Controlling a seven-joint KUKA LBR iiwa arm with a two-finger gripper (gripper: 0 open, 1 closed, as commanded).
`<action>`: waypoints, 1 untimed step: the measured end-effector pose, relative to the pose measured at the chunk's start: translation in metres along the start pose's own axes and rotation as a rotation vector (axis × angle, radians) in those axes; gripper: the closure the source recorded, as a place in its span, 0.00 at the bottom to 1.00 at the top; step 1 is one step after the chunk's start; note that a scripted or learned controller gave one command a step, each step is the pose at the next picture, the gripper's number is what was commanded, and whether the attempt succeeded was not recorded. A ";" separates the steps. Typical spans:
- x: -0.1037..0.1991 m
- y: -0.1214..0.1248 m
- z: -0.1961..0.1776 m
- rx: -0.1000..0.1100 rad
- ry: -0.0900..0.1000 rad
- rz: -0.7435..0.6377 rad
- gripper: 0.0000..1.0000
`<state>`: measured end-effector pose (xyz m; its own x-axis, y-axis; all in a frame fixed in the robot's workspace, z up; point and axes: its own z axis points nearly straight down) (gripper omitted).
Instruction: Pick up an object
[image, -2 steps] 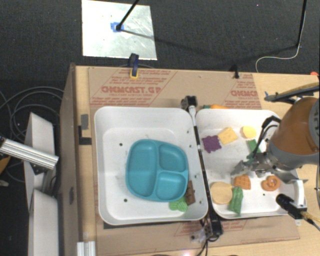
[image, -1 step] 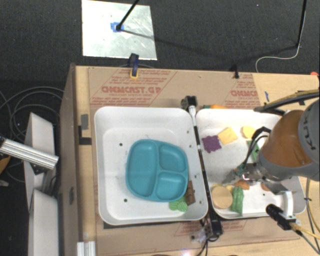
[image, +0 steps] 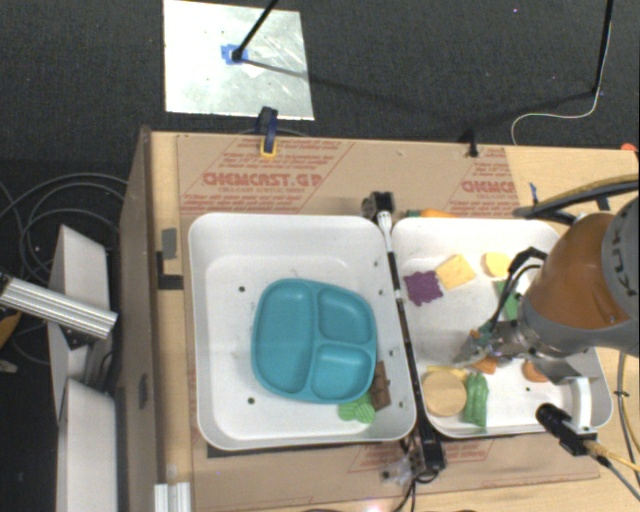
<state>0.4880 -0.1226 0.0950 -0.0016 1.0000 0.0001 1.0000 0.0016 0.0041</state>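
1. Gripper (image: 487, 345) sits low in the right bin (image: 440, 235), among the clutter; we can't tell its state or whether it has anything.
2. Just beside it we see an orange piece (image: 484, 366), a tan disc (image: 445, 391) and a green piece (image: 476, 400).
3. Further back: purple piece (image: 424, 287), yellow block (image: 456, 271), yellow round (image: 496, 264).
4. Arm (image: 585, 290) covers the bin's right part.
5. Left bin (image: 230, 250) holds a teal plate (image: 313, 339), with green (image: 354, 410) and brown (image: 381, 388) bits at its near edge.
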 end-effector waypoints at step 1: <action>0.115 0.005 -0.130 -0.010 0.004 -0.016 1.00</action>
